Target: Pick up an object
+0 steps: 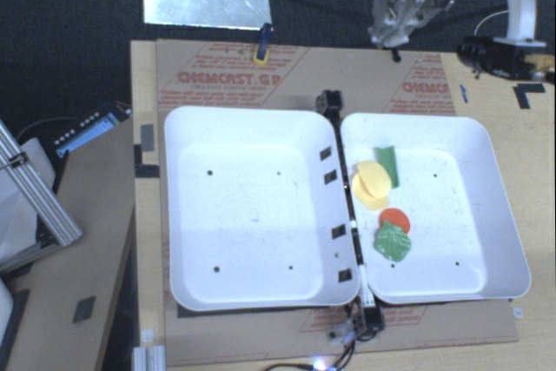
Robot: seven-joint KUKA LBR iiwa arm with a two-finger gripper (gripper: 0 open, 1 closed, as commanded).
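Right bin (pixel 486 187) lies open through its right half; a yellow piece (pixel 372 183), green strip (pixel 387 165), orange-red piece (pixel 395 220) and green lump (pixel 393 243) crowd its left wall

Two shallow white plastic bins, the left bin (pixel 248 204) and the right bin (pixel 452 213), sit on tan cardboard printed with red lettering (pixel 230 74). Well below the grey metal gripper (pixel 393 29) lie a pale yellow rounded piece (pixel 372 183), a dark green strip (pixel 387 165), an orange-red disc (pixel 396 220) and a green leafy lump (pixel 393 243).
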